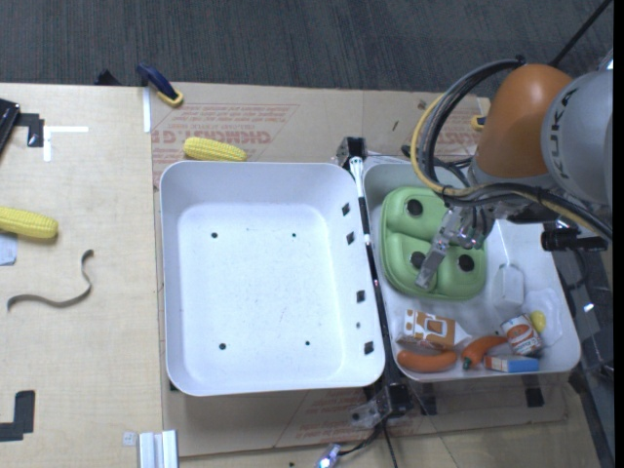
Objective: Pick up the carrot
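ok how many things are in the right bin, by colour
green: 1, the green four-hole tray
orange: 2, the carrot and the sausage
mixed colours: 3, the printed box, the small can, the blue-and-white packet
total: 6

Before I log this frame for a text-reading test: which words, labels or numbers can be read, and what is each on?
"KUKA": on the grey arm, running vertically beside the orange band.
Red print on the cardboard sheet behind the left bin: seen upside down, too blurred to read.
Small packets in the right bin: printing too small to read.
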`<state>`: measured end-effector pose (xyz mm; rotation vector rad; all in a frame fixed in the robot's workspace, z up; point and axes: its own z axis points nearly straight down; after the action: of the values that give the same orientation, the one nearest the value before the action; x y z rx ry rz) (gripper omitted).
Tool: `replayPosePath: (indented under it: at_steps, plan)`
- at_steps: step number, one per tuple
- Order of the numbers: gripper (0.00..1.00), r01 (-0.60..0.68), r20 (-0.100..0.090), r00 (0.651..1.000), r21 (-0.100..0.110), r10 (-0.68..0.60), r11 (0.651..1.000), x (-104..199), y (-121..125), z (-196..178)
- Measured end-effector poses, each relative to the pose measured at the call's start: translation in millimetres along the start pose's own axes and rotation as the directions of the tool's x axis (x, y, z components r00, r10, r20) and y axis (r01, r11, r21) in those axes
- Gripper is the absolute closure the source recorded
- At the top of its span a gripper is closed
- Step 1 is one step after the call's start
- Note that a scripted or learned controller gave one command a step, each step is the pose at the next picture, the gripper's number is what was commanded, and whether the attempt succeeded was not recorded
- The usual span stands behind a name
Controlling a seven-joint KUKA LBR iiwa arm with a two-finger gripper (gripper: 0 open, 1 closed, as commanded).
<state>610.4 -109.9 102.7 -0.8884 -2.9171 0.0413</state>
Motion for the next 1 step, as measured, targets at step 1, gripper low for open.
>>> replayPosePath:
  at_steps: [1]
  plan:
    - [0.0, -0.244, 0.082, 0.965, -0.086, 0.25, 0.966, 63.6, -49.7, 8.6]
